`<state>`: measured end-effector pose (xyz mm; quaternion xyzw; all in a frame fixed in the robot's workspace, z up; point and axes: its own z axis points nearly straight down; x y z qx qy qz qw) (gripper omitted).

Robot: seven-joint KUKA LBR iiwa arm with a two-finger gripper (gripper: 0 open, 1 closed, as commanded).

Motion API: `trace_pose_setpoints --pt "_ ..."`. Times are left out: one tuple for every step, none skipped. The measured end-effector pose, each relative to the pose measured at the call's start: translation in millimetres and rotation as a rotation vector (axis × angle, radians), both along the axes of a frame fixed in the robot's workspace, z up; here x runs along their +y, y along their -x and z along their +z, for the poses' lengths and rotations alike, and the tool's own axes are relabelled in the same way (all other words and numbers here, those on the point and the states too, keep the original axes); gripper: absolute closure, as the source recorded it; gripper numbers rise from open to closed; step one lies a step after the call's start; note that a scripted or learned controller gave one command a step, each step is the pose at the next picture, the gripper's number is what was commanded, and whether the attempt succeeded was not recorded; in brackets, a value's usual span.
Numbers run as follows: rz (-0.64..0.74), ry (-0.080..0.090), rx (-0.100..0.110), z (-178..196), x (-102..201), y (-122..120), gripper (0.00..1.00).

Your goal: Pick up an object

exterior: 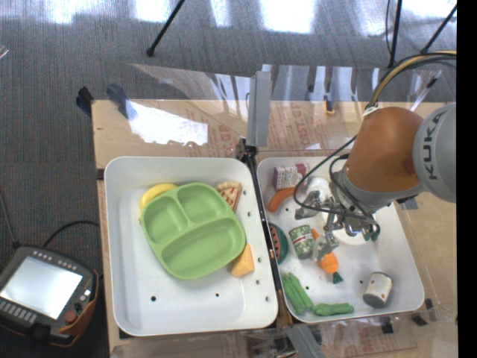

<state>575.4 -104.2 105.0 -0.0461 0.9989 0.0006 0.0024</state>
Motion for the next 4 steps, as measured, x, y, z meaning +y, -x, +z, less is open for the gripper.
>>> trace_pose_setpoints --pt "-0.196 0.0 0.005 -18 0 79 0.0" --pt "-0.05 -0.001 0.003 -18 24 2 0.0" --pt "-0.048 -0.002 0.002 -8 25 2 1.0" --pt "-0.055 0.0 -0.008 88 55 -47 1.0"
